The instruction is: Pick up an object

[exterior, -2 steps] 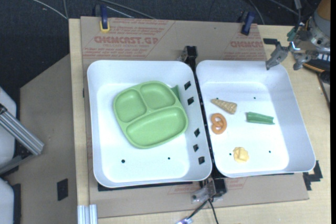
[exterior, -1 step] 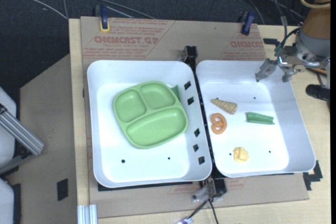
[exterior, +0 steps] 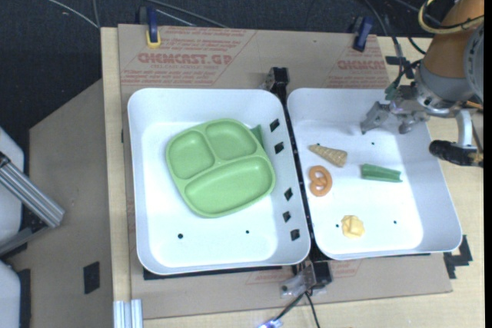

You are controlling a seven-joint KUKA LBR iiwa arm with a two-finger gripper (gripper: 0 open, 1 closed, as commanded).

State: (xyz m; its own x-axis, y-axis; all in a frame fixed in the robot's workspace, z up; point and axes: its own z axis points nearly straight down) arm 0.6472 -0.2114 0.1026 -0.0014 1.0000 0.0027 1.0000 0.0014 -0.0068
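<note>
1. Counter [exterior: 192, 57]: brown board, carrying two shallow white bins side by side; blue clamps at both far corners.
2. Left bin [exterior: 146, 165]: holds a green divided plate [exterior: 221, 166] with three compartments, lying flat near the middle.
3. Right bin [exterior: 430, 203]: holds four small objects, all well apart from one another.
4. Cone-shaped tan piece [exterior: 329, 155]: lies on its side near the bin's left wall.
5. Pretzel [exterior: 320, 180]: lies flat just below the cone.
6. Green bar [exterior: 381, 173]: lies flat near the bin's middle.
7. Yellow lump [exterior: 353, 226]: sits toward the near edge.
8. Gripper [exterior: 386, 121]: positioned over the far part of the right bin, fingers spread apart, nothing between them; apart from every object, green bar and cone nearest.
9. Arm [exterior: 453, 50]: reaches in from the right, orange band above the wrist.
</note>
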